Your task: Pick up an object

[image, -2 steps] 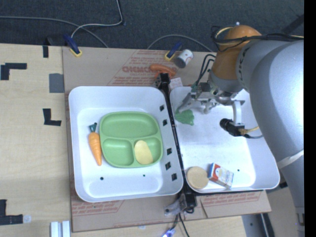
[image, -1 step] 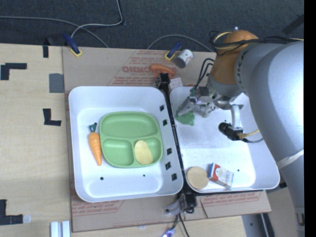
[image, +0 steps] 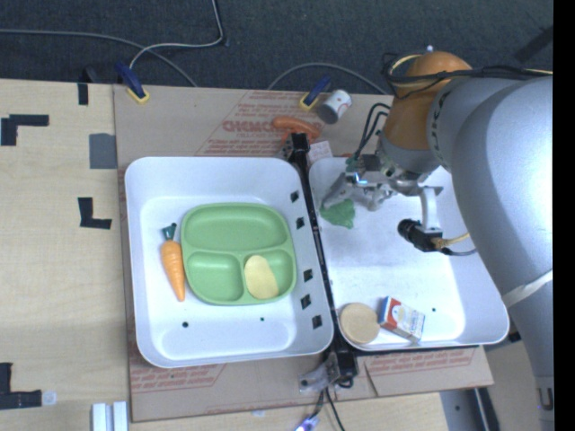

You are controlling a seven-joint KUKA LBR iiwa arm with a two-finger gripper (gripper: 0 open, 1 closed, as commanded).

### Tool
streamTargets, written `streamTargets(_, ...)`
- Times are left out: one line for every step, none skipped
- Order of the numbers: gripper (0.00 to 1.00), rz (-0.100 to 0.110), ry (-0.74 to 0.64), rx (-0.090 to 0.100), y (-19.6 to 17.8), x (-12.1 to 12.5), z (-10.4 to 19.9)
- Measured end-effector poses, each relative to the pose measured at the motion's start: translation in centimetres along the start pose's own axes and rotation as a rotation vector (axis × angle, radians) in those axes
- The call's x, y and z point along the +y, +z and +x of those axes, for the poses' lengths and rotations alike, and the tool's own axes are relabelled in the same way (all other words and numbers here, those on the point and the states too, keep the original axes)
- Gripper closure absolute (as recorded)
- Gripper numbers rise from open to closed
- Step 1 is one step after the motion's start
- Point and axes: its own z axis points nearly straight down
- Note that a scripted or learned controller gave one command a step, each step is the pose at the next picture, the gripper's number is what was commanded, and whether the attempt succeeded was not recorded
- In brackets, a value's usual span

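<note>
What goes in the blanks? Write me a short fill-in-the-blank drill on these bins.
1. The carrot lies in the ___ bin, beside the green tray.
2. The yellow item sits in a compartment of the ___ tray.
3. The tool hangs over the ___ bin, close to a green object.
4. The small box lies next to a ___ tan disc.

Missing words: left; green; right; round

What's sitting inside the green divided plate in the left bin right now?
The green divided plate holds one pale yellow piece in its lower right compartment; the other compartments look bare. The toy carrot lies outside it, against its left edge. Anything beneath the plate is covered.
</note>
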Motion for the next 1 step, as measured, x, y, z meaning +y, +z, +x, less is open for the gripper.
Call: streamTargets(0.0,-0.002,0.0,-0.001,-0.03,-0.47,-0.55)
